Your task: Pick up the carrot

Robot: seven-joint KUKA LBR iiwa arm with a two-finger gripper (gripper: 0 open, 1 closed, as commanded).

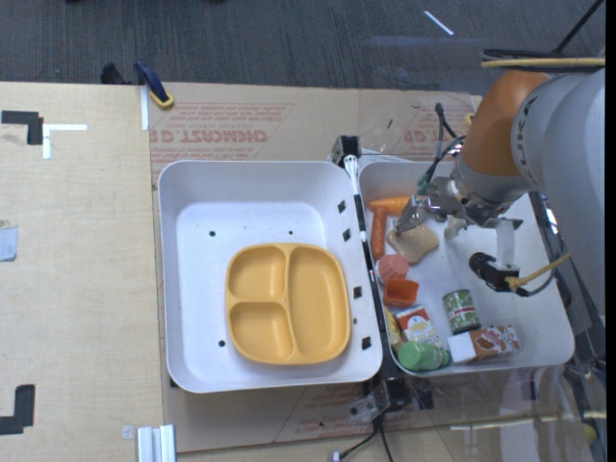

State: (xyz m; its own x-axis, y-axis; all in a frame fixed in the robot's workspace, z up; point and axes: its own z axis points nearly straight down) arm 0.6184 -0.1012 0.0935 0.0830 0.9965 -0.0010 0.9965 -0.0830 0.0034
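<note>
With the pincer [416,216] low over the right bin [539,345], its opening impossible to tell, just beside the carrot [378,231] at the bin's left wall, it could snag the neighbouring bread slice [414,243] instead.

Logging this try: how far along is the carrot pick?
Done: the arm has reached into the right bin, and the hand sits right by the carrot. In hand: nothing that I can confirm; the carrot lies in the bin at its left wall. Left: grasping the carrot and lifting it.
</note>
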